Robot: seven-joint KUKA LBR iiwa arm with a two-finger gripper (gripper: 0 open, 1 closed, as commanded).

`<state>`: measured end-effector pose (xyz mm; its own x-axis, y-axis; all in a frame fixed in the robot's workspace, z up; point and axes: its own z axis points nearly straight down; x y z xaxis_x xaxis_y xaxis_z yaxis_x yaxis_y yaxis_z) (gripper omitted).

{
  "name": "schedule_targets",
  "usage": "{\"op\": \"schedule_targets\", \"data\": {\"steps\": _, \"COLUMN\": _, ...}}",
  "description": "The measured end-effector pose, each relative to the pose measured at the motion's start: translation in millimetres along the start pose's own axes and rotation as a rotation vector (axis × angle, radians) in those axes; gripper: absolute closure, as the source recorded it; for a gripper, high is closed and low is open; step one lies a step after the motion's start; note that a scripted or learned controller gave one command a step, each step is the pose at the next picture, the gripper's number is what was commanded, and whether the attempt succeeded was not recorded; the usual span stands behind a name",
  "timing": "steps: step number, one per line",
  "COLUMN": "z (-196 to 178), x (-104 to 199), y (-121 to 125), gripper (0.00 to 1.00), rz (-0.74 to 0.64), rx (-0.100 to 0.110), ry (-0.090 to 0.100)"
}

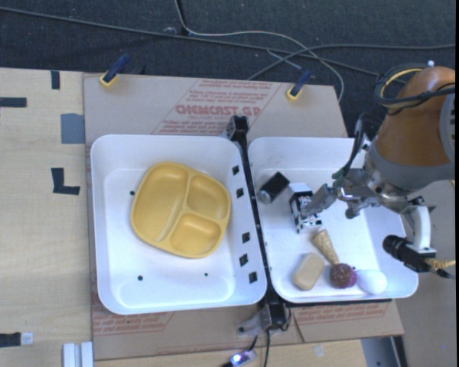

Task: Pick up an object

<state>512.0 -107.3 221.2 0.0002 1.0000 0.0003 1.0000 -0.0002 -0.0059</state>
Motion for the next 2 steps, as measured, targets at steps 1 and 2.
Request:
{"op": "schedule_targets", "data": {"steps": 1, "z": 49.9, "x": 9.7, "y": 2.1, "gripper": 0.0, "rz": -0.001, "rx": 0.001, "ry": 0.001}}
{"op": "schedule_targets", "data": {"steps": 2, "z": 105.7, "x": 8.6, "y": -9.7, "gripper": 0.0, "rz": 0.0, "rx": 0.003, "ry": 0.001}}
